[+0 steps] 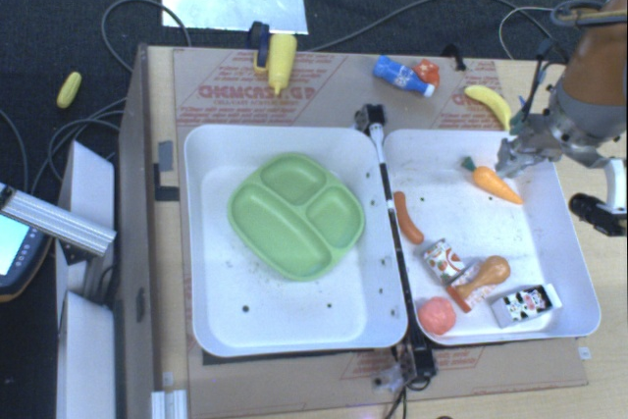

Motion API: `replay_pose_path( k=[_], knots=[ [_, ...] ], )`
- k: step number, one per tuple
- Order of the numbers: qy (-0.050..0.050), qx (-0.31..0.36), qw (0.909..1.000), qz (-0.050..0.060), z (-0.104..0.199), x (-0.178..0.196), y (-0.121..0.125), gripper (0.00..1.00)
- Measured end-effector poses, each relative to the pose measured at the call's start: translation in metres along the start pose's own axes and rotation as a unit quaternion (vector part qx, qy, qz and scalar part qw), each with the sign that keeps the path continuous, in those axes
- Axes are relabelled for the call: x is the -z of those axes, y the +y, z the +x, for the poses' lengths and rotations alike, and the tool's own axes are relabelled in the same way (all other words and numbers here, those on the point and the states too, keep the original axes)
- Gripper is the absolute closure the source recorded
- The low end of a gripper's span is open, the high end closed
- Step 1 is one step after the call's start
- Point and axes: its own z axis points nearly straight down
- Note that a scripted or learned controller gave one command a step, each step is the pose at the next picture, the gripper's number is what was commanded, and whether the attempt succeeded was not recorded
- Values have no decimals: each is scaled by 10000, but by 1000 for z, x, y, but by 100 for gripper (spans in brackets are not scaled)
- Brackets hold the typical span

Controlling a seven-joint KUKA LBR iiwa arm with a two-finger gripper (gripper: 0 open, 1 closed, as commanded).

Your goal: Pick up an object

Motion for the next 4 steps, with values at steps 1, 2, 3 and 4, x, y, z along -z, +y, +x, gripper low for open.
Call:
replay_pose_path(
  k=[1, 2, 3, 4],
  knots=[
    [0, -6, 10000, 5, -42, 31, 26, 100],
    [14, 13, 10000, 24, 14, 15, -16, 100],
    [-2, -3, 10000, 11, -43, 53, -22, 100],
    [15, 8, 10000, 27, 33, 21, -63, 100]
  ],
)
